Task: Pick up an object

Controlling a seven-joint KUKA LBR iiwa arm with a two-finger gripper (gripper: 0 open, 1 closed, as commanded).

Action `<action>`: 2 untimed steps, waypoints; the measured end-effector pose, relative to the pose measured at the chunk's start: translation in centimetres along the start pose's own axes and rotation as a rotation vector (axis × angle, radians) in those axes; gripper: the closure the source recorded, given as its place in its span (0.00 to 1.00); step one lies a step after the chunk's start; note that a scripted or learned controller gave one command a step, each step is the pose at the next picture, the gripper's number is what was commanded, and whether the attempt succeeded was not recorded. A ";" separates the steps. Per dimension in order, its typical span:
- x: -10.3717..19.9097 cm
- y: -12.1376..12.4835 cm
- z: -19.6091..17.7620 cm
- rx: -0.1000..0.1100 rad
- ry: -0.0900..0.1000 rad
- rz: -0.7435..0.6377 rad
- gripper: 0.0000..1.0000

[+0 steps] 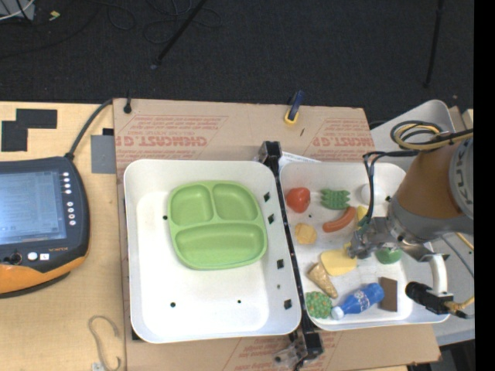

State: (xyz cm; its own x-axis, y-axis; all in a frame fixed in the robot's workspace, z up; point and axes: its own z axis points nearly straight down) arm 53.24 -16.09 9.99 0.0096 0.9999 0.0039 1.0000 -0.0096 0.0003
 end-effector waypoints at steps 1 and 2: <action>0.0 0.1 -6.3 -0.002 -0.005 -0.010 1.00; -0.3 0.0 -12.7 -0.004 -0.005 -0.010 1.00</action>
State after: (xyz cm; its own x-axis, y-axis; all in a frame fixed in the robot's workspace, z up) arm 53.20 -16.45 22.65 -0.0007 1.0000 -0.0010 1.0000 0.0007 0.0040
